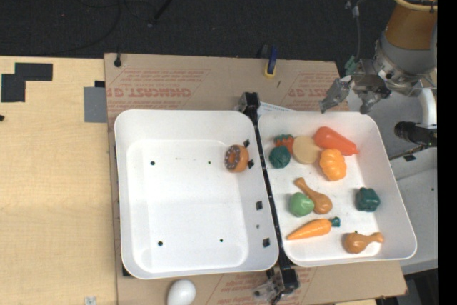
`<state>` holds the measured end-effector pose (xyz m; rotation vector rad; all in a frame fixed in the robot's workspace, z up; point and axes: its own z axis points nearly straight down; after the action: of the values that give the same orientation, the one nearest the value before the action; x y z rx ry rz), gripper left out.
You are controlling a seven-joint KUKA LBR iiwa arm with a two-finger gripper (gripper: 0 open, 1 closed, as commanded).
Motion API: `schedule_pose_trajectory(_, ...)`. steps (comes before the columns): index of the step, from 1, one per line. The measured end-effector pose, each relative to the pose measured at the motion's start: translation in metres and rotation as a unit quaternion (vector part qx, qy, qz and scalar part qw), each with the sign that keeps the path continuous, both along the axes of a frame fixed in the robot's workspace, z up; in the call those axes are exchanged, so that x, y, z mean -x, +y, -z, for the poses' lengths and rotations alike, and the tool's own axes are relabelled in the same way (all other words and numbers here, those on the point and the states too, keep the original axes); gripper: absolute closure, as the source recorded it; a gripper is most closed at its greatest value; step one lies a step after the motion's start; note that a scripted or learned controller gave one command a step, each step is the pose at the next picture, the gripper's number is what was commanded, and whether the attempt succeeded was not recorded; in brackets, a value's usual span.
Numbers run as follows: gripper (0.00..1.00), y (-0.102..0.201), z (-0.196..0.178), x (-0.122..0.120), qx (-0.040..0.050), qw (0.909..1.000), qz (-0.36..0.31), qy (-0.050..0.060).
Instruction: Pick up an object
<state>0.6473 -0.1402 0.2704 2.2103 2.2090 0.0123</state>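
Note:
My gripper hangs above the far edge of the right bin, its two fingers spread apart with nothing between them. Below it in that bin lie several toy foods: a red-orange pepper, a yellow-orange pumpkin, a beige round piece, a dark green broccoli-like piece, a green pear, a brown drumstick, a carrot, a dark green pepper and a second drumstick. A donut-like toy rests in the left bin by its right wall.
A black divider clamp runs between the two bins. A white egg lies on the cardboard in front of the left bin. A blue-yellow clip stands at the cardboard's far edge.

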Motion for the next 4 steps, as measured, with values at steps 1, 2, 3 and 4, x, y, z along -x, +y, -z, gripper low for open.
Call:
schedule_pose_trajectory(1,1.00,0.003,0.002,0.003,-0.0022,0.9999,-0.003,0.010)
schedule_pose_trajectory(2,1.00,0.000,-0.198,0.012,-0.0008,1.0000,-0.001,0.000)
schedule_pose_trajectory(3,1.00,0.031,-0.183,0.039,-0.0037,0.9999,-0.002,0.011)
schedule_pose_trajectory(4,1.00,0.107,-0.232,0.067,-0.0038,1.0000,-0.004,0.008)
